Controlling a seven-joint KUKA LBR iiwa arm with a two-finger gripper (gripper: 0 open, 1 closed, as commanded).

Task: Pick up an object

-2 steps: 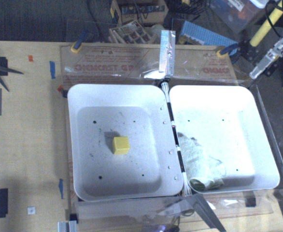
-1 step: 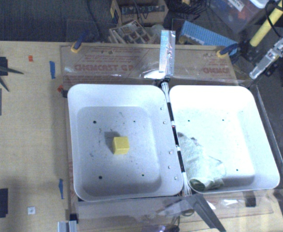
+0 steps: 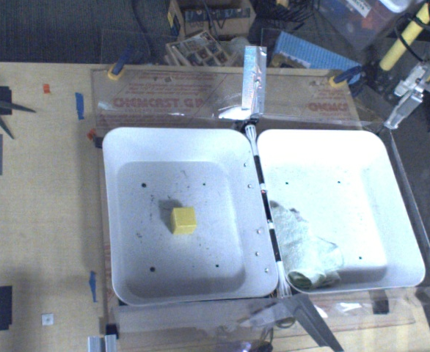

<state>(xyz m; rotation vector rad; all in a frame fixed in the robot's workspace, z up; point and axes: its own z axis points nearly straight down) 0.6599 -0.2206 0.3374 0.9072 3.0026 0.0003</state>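
Two white bins side by side on the bench. Left bin (image 3: 127,160) has a small yellow block (image 3: 184,221) lying on its floor, roughly centre, slightly toward the near side, not touching any wall. Dark specks and a faint smudge on the floor just beside the block on its left.

Right bin (image 3: 347,152) has a rolled whitish cloth (image 3: 303,248) lying along its left wall, running from mid-wall down to the near-left corner, where the rolled end points at the camera. Could be a towel or a rag; the view is too soft to say which.

Gripper (image 3: 413,97) sits at the upper right, outside the bins, past the far-right corner of the right bin. It looks like pale metal parts with a yellow piece above; whether it's gripping or released can't be read from this angle, and nothing is seen in it.

Block is well apart from the gripper: the whole right bin lies between them, diagonally. The cloth is closer but also well apart.
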